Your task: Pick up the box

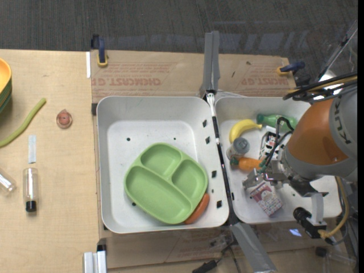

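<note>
Box (267, 199): lay tilted near the front edge of the right bin (239, 212), beside a carrot (248, 164).
Claw (260, 178): hung at the box's back end; whether released or clenched, I could not tell.
Advice: I judged a square, centred straddle best.

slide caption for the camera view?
End effector over the box in the right bin; green tray in the left bin.

A robotics lab is indicated by a wooden bench (45, 169) on which cardboard sheeting (148, 75) is clamped, two white bins (105, 152) set side by side, grey carpet beyond, and a cabled industrial arm (324, 135).
</note>
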Available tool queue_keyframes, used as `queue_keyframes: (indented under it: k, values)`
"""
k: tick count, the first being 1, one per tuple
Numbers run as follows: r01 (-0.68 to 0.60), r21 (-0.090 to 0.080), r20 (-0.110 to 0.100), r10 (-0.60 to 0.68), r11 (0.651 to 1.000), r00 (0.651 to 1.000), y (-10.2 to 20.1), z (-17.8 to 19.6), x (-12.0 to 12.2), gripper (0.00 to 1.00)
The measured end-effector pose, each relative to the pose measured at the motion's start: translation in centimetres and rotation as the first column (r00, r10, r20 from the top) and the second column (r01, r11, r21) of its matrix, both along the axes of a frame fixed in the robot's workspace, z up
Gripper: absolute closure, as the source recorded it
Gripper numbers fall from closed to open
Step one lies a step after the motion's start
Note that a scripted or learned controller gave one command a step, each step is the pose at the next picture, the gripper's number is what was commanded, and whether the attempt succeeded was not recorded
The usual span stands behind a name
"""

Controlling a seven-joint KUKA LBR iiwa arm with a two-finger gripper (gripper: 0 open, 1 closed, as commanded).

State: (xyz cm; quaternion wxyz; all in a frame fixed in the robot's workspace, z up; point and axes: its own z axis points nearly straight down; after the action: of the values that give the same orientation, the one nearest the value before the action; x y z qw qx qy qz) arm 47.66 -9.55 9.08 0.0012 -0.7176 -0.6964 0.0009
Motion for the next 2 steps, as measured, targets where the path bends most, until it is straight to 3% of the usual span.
queue_keyframes:
  k: [1, 2]
  values:
    - [0.056, -0.001, 0.001, -0.056, 0.998, 0.998, -1.1, 1.6, 0.1, 0.00]
    - [0.006, 0.000, -0.001, -0.006, 1.000, 1.000, -0.5, 0.0, 0.0, 0.00]
